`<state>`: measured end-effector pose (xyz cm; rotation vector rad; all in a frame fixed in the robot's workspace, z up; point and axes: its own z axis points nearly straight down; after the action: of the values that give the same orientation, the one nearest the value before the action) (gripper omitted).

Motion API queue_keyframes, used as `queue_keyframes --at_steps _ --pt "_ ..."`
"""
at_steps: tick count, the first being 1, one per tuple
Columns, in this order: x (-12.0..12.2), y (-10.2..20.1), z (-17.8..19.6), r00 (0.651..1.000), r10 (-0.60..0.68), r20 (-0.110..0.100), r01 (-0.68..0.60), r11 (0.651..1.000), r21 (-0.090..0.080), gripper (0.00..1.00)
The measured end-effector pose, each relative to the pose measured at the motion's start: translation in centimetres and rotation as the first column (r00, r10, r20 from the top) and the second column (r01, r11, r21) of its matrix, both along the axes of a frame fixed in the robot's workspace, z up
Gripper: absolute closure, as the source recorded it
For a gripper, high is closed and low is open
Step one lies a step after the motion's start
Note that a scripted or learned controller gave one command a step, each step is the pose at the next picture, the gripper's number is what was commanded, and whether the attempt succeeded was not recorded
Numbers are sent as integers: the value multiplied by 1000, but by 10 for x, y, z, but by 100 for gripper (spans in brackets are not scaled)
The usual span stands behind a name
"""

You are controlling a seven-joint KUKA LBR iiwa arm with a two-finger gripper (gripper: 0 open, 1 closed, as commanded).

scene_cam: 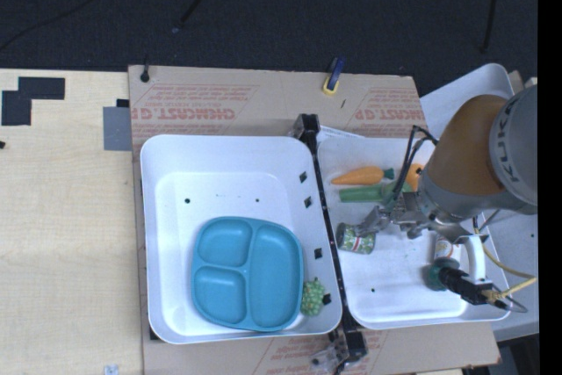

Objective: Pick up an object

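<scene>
A: Where is the arm (479, 155) working at this moment?

B: It is reaching in over the right bin (386, 312), with the gripper (376, 222) hanging low, just above a small green-and-white can (356, 239) that is lying on its side near the bin's left wall.

A: Is it gripping the can?

B: That is not being shown. The fingers are merging with the cables and the dark wrist hardware, so whether they are spread or closed cannot be told, and nothing is visibly sitting between them.

A: What else is lying in that bin?

B: An orange carrot (360, 176) is resting toward the far side, with a green stick-shaped piece (362, 194) just beside it. A dark teal item (436, 277) is sitting near the front right corner. In the left bin (167, 189), a blue divided plate (246, 273) is taking up the middle, and a small green knobbly object (312, 298) is touching its right edge.

A: How is the can likely to behave in a grasp?

B: It is looking light and rigid, probably a toy or an empty tin, though the view is too coarse to be sure. Its round, smooth wall is going to be slippery and prone to rolling away. Closing across the middle of the body, fingers square to its long axis, is appearing the safest hold, since pinching the ends is risking a squirt-out
</scene>
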<state>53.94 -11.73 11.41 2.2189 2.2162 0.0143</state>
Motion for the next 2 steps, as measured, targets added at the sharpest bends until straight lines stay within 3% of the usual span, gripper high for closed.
queue_keyframes --at_steps 1,2 --pt "5 -2 -1 1000 -4 16 4 1000 -4 0" --pt "3 -3 6 1000 -10 7 10 1000 -3 100"
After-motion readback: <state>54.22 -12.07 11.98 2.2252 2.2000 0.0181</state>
